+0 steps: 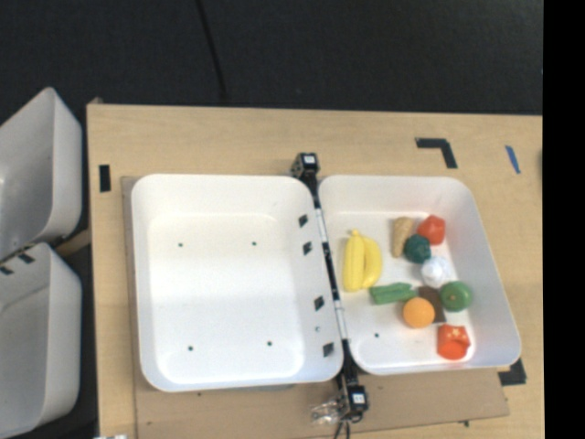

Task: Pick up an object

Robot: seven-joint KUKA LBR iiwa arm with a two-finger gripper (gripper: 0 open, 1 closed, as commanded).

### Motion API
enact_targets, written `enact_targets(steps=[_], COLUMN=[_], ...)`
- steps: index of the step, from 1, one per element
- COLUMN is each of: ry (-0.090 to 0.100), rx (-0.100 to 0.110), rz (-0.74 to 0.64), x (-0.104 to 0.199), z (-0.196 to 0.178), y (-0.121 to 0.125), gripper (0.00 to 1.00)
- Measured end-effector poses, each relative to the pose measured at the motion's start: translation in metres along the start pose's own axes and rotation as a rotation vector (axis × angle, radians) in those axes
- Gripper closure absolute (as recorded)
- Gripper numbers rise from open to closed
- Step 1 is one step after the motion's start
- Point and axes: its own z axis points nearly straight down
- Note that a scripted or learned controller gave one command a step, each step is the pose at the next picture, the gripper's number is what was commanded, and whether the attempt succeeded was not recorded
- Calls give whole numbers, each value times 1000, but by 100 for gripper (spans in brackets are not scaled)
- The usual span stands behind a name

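The right bin (475, 208) holds several toy foods. A yellow banana bunch (360, 261) lies near its left wall. To its right lie a green pod (391, 293), an orange ball (419, 314) and a tan piece (401, 235). Further right sit a red piece (432, 230), a dark teal ball (417, 249), a white object (436, 270), a green apple (455, 294) and a red pepper (452, 341). A brown item (432, 297) is half hidden between the orange ball and the apple.
The left bin (146, 245) lies beside the right one, joined by a black-clipped divider (322, 263). Both rest on a tan bench (228, 135). White housings (32, 245) stand at the far left. A black cable (208, 39) runs across the dark floor behind.
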Motion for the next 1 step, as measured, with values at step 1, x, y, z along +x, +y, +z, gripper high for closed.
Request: enact_targets(steps=[1], ry=[-2], rx=[-2], rz=[-3], x=[0], z=[0], y=[10], gripper=[100])
